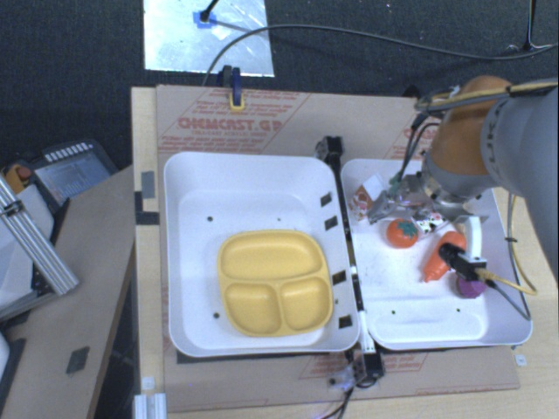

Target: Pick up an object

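My gripper [403,209] hangs low over the back of the right bin [428,326], just above an orange-red round toy [402,233] with a green top. A carrot-shaped orange toy [438,260] lies to the right of the round one, and a small purple thing [471,287] sits beyond it. A small white and red item [362,201] rests near the bin's back left corner, left of the gripper. Nothing visibly hangs from the gripper. The arm's grey wrist and orange band [461,142] cover the bin's back right part.
The left bin [192,190] holds a yellow divided plate [274,281] toward its front. A black clip strip [342,234] runs along the seam between the bins. The front part of the right bin's floor is bare white.
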`<state>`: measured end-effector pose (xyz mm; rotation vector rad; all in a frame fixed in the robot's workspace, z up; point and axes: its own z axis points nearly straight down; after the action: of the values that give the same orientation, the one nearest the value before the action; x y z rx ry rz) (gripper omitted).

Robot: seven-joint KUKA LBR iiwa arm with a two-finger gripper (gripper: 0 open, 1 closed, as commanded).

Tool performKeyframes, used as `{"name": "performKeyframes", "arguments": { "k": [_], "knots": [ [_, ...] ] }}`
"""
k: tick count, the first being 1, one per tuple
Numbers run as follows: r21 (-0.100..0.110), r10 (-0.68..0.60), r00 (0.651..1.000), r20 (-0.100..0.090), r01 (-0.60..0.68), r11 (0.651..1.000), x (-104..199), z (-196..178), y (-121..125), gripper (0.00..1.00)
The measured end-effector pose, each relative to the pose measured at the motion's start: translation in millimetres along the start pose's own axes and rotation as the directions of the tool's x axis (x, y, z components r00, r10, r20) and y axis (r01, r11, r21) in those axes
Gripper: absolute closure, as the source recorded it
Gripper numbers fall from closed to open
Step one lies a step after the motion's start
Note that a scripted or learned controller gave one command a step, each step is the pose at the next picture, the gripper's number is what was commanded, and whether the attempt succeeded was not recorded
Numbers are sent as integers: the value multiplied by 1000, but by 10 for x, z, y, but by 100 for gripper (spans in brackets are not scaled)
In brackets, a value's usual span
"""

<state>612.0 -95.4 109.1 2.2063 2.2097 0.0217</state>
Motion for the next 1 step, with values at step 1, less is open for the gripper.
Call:
{"name": "performKeyframes", "arguments": {
  "k": [1],
  "knots": [
    [1, 0, 1000, -1, 0, 1000, 6, -88, 5, 100]
  ]
}}
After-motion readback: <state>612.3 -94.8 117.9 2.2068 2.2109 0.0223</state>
